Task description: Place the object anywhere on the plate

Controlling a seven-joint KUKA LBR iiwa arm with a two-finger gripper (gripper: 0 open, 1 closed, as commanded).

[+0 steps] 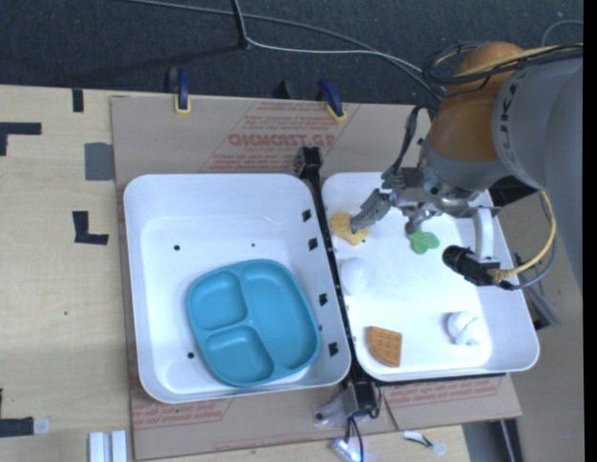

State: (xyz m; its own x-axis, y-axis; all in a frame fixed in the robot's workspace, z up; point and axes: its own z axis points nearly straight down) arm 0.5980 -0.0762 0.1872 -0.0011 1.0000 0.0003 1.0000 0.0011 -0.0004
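Blue plastic, the plate with its three compartments is lying in the left bin, toward that bin's near edge and slightly turned; nothing is resting on it. Both white bins are sitting side by side on a sheet of brown cardboard spread over the pale wooden counter, with two clamps gripping the cardboard's far edge.

The grey arm with its orange band is reaching in over the far right corner of the right bin; its gripper is hanging low over the far half of that bin, and the fingers are standing spread apart with nothing between them. One finger is pointing at a small yellow object lying by the bin's far left edge, just beside the divide between the bins; whether it is touching it I cannot tell. The other finger is hovering just above a small green object near the middle of the far half.

Nearer the front edge, a tan waffle-like piece is lying left of centre; a small white object is sitting toward the near right corner; a black cable is looping along the bin's right edge.
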